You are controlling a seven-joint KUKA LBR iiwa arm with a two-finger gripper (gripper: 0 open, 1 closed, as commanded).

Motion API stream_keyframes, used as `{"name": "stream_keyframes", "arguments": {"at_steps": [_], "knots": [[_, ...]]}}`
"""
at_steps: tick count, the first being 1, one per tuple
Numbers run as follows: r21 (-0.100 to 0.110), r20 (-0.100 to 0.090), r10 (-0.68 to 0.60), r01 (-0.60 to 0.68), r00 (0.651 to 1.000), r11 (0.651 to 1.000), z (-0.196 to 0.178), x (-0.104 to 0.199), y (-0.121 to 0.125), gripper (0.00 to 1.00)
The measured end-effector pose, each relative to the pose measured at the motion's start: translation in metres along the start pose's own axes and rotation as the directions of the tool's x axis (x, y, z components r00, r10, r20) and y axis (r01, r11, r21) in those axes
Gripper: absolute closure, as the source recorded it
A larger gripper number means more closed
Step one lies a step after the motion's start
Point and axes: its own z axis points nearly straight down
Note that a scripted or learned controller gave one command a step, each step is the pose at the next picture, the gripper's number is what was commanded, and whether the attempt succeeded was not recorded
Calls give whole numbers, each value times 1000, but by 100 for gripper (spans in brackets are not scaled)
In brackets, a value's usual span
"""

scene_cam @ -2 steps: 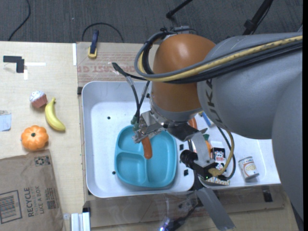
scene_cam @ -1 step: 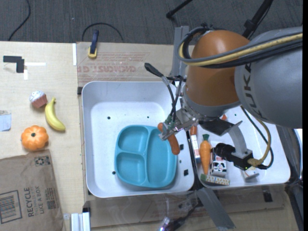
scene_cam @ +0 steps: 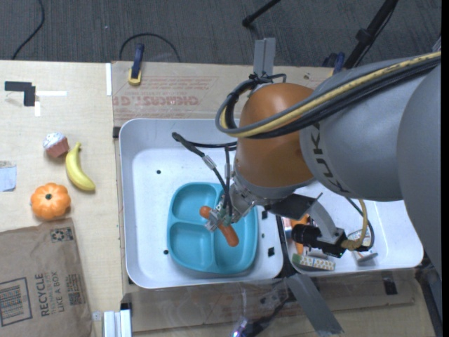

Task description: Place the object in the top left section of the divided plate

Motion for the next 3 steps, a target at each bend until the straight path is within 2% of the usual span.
{"name": "stream_keyframes", "arguments": {"at_steps": [1, 2, 3], "knots": [[-1, 2, -112, 112, 994, 994, 11, 28, 33, 100], [-1, 0, 74, -74, 997, 997, 38, -30, -27, 100], [-2, 2, -194, 194, 981, 981, 41, -7, -6, 100]]}}
